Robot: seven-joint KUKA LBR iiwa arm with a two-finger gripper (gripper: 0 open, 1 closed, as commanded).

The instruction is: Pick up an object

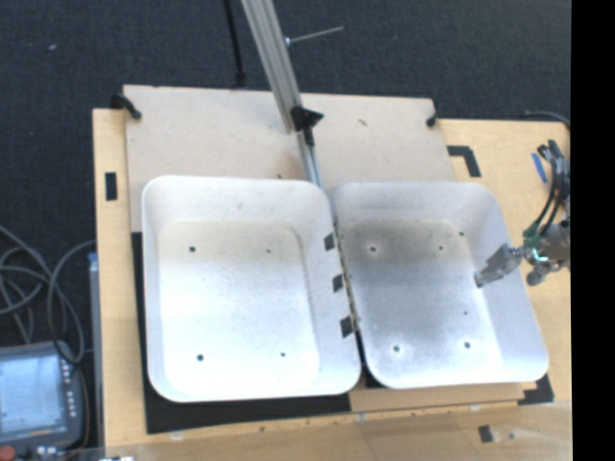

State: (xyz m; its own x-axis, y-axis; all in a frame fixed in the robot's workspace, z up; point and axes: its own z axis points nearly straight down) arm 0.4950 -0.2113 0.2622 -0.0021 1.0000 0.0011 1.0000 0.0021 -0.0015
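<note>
Dark carpet floor surrounds a tan surface carrying a paler board. On the board stand two shallow white bins side by side. Item: pincer, grey, reaching in low over the outer rim of the near bin, its tip just inside that rim. Whether it is open or closed cannot be told at this size, and nothing can be seen held in it. Item: wrist and cabling, directly behind the pincer, off the bin. Item: far bin, beyond the near bin from the pincer, touching it along a shared edge with small dark clips. Item: metal post, slanting up from the board behind the seam, well away from the pincer. Item: screen unit and loose cables, on the floor past the far bin, farthest from the pincer. Object to pick: its place cannot be told. Both bin floors carry only small dark dots, likely fixings, and the near bin has grey scuffing ahead of the pincer. Step in hand, as judged: entry over the near bin, before any grasp. The next move calls for settling on a target ahead of the pincer, travelling inward across the bin floor, then descending squarely upon it.
</note>
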